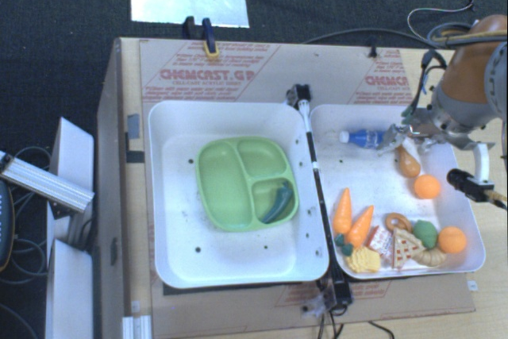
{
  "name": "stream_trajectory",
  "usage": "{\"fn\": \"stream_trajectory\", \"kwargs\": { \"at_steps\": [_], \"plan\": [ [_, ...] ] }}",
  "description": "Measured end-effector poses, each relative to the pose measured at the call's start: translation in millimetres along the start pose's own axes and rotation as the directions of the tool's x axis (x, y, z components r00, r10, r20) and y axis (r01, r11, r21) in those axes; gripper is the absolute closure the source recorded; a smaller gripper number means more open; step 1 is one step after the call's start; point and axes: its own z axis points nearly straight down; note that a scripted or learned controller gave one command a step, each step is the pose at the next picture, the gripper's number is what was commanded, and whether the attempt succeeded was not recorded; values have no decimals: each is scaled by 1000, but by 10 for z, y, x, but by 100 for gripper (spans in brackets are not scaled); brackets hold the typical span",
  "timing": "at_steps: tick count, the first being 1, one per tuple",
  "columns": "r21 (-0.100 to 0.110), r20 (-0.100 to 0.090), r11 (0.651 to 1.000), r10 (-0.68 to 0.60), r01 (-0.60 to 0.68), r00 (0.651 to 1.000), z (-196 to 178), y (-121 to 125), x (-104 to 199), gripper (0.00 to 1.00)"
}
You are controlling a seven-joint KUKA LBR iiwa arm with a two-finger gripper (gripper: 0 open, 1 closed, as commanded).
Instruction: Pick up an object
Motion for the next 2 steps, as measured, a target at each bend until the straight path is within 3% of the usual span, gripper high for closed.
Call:
{"fn": "stream_trajectory", "kwargs": {
  "at_steps": [1,2],
  "plan": [
    [1,0,1000,1,-1,1000,451,-214,-264,0],
    [-3,2,1000,0,0,1000,336,-198,-265,100]
  ]
}}
